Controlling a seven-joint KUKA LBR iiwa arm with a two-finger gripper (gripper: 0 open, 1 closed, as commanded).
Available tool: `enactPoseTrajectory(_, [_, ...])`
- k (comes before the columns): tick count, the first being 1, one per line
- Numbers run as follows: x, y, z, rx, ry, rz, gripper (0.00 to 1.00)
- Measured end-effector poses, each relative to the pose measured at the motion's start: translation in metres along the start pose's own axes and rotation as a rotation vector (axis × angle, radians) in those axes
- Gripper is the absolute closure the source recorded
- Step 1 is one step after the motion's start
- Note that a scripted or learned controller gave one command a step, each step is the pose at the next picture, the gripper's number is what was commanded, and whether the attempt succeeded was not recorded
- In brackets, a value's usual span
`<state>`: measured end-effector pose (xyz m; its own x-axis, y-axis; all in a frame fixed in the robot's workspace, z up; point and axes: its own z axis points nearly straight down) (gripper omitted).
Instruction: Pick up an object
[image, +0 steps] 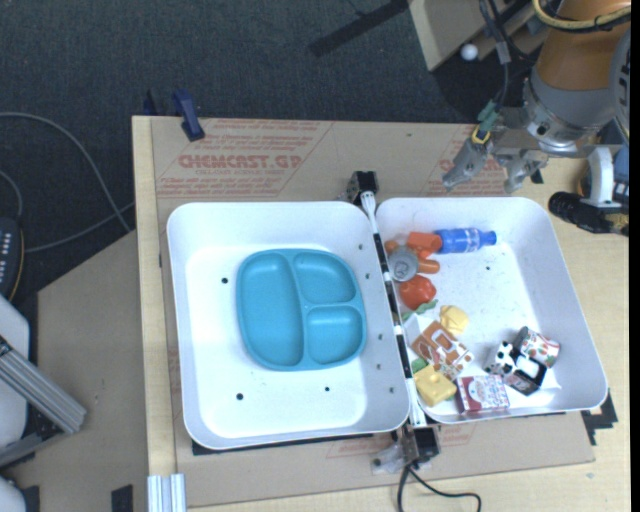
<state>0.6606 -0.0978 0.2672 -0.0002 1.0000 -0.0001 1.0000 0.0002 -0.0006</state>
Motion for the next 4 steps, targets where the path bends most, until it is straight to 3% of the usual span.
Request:
enactPoseTrajectory(1, [0.020, -0.018, 0.084, 0.002, 0.001, -0.001, 0.00])
enactPoseTrajectory(2, [0.003, -0.017, 0.178, -0.006, 0.000, 0.000, 0.00])
enactPoseTrajectory(3, [0.004, -0.016, 0.167, -0.007, 0.002, 0.002, 1.00])
enactPoseTrajectory(4, [0.043, -0.093, 0.082, 0.001, 0.002, -0.001, 1.00])
